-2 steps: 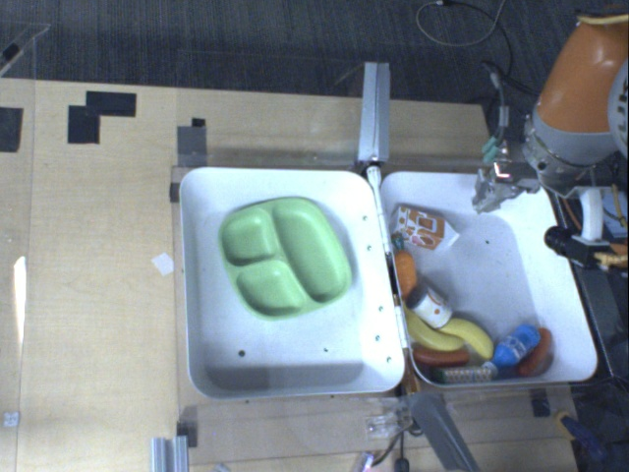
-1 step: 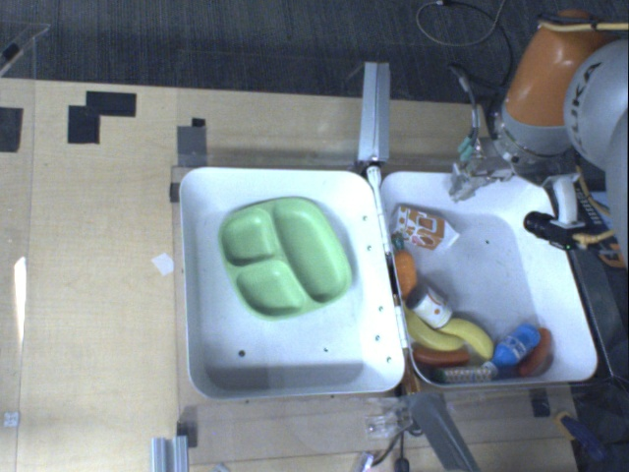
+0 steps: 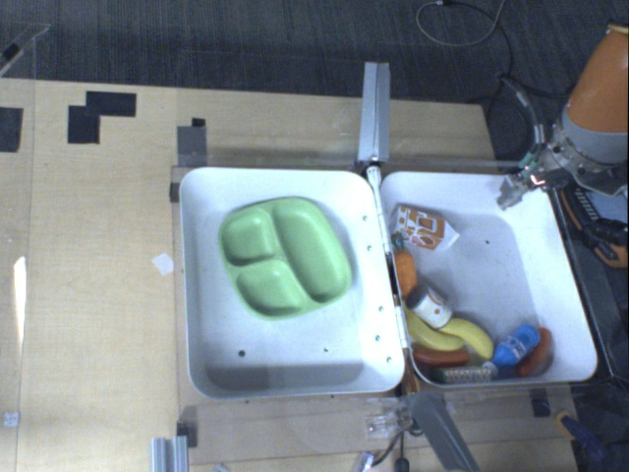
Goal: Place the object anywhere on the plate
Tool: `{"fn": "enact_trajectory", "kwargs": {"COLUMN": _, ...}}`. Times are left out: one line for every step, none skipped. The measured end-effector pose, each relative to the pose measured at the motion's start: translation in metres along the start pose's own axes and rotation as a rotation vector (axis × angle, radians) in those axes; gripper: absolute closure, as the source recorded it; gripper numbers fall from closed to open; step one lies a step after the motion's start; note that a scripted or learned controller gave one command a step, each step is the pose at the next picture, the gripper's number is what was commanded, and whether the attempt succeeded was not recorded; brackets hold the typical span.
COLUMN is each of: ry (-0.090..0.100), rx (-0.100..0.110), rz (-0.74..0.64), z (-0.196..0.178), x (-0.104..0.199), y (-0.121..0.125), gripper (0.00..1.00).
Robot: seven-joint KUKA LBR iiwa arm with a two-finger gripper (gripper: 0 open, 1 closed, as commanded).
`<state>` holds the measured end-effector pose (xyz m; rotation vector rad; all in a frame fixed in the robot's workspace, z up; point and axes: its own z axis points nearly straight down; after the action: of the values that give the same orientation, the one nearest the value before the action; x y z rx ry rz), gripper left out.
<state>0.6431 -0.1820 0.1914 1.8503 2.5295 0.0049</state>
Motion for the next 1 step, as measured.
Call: {"fn": "enact_trajectory", "kwargs": {"ry": 0.003, "rx": 0.001, "rz": -0.004, "z": 0.0051, "x": 0.1710, "y": 0.0218, "gripper": 1.00}}
